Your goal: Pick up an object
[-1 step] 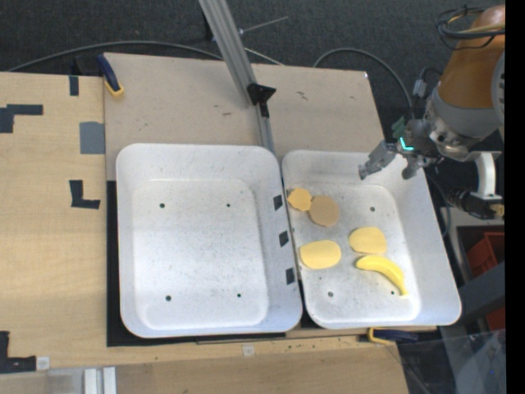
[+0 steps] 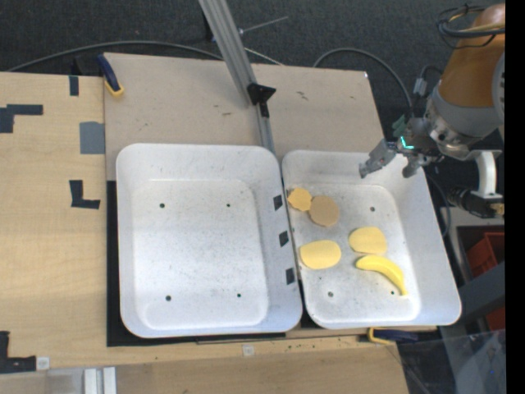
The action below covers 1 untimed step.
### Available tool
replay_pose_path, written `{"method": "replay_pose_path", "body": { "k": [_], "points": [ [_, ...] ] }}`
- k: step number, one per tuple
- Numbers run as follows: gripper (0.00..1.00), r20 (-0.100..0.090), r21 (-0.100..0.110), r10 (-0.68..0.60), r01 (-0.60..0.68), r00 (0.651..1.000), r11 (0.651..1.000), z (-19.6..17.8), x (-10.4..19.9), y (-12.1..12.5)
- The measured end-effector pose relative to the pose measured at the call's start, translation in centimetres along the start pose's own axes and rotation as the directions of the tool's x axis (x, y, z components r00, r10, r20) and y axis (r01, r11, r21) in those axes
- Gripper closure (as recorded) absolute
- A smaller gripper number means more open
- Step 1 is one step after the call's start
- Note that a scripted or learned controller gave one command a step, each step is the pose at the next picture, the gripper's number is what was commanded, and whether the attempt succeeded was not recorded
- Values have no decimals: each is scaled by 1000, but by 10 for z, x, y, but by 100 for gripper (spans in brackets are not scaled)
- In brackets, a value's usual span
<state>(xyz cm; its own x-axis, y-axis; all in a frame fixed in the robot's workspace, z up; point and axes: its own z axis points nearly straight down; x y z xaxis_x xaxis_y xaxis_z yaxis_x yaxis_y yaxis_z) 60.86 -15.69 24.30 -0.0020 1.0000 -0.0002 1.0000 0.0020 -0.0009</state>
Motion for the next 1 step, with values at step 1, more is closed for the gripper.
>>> {"method": "replay_pose_path", "body": {
  "k": [1],
  "points": [
    [0,0,5,0,0,1000,1000,44,5,-1]
  ]
}}
